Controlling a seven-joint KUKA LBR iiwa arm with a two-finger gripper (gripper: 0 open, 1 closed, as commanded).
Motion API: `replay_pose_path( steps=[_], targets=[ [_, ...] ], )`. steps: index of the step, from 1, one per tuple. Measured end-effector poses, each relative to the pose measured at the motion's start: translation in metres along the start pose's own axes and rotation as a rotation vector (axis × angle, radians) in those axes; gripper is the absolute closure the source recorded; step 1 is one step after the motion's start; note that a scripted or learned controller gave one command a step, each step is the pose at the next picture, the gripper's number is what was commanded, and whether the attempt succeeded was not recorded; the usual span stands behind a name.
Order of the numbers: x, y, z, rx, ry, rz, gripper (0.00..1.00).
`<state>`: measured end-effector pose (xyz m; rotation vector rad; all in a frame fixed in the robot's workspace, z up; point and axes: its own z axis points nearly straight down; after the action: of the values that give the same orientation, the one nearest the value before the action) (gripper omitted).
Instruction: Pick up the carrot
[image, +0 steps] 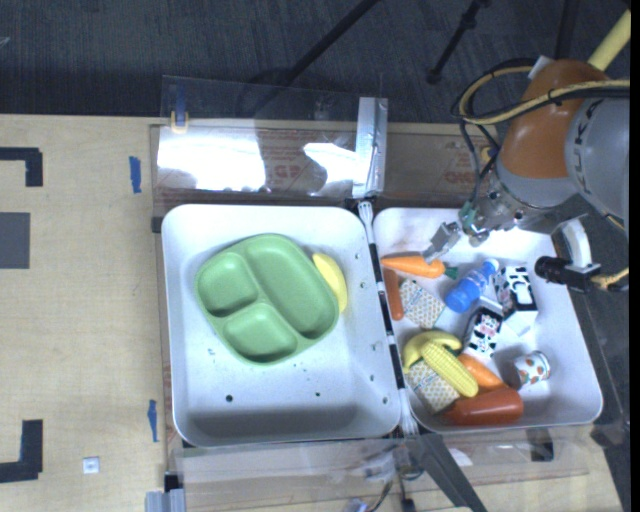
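Observation:
The carrot (412, 266), orange with a small green tip at its right end, lies flat in the upper left part of the right bin (585, 385), close to the divider. My gripper (452, 236) hangs just above and to the right of the carrot's green end. It is open, with nothing between its fingers. The grey arm with its orange band (545, 135) comes in from the upper right.
Crowded around the carrot are a blue bottle (465, 290), black-and-white cartons (486, 330), a corn cob (451, 371), a banana (424, 345), a red sausage-like piece (485, 405) and an orange strip (392, 296). The left bin (200, 395) holds a green divided plate (265, 295) and a yellow piece (332, 278).

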<state>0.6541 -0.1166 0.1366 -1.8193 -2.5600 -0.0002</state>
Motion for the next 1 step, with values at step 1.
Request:
replay_pose_path(
  steps=[1],
  targets=[
    [0.0088, 0.0143, 0.0494, 0.015, 0.007, -0.223, 0.00]
  ],
)
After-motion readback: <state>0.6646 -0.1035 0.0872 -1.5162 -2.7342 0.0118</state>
